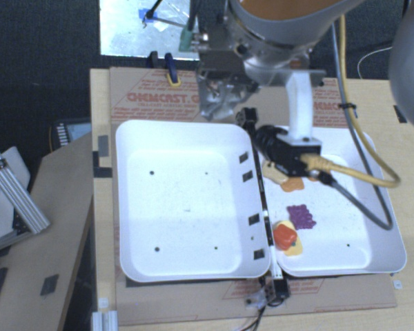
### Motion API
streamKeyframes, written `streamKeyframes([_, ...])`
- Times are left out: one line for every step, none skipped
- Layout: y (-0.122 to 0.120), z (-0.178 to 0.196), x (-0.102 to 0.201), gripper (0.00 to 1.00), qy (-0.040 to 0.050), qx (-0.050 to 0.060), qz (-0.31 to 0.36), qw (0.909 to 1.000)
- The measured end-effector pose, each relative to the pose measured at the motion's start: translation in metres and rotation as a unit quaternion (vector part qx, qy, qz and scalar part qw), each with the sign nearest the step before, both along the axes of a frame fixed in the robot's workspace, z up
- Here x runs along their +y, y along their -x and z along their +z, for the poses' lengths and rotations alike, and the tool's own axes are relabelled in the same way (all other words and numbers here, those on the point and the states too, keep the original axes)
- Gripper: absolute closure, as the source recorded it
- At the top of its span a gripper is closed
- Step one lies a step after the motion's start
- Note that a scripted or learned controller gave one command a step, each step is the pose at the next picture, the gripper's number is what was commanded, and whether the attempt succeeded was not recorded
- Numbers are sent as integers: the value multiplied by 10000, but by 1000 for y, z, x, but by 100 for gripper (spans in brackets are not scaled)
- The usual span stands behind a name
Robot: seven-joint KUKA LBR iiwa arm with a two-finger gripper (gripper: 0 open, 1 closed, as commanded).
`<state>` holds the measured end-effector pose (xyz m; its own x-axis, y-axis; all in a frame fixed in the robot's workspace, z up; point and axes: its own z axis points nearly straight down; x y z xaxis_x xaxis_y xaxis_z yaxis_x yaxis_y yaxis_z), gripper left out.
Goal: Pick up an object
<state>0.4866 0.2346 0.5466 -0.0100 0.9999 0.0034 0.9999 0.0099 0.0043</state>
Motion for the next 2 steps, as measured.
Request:
streamKeyframes([0, 0, 0, 0, 2, 5, 8, 10000])
streamKeyframes([0, 11, 0, 100, -7, -8, 28, 10000])
